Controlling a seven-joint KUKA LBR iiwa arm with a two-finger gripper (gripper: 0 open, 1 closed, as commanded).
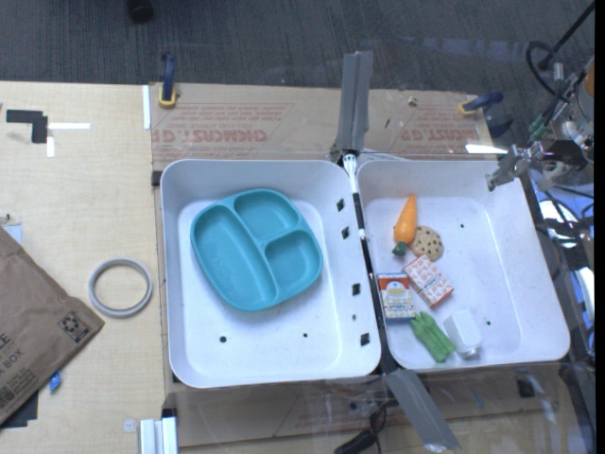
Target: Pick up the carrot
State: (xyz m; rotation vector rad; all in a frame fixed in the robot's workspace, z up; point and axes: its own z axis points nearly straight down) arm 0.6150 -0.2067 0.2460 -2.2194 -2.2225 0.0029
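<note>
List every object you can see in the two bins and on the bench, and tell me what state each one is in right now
Orange carrot: lying in the right bin, untouched.
Round brown cookie: flat beside the carrot's tip.
Two small printed cartons: lying side by side.
Green vegetable toy: lying near the front wall.
Small white block: beside the green toy.
Teal divided plate: upright in the left bin.
Tape ring: flat on the bench.

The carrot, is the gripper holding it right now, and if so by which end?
Nothing holds it. The carrot lies loose in the right bin, beside the cookie; the gripper is off by the bin's far right corner.
</note>
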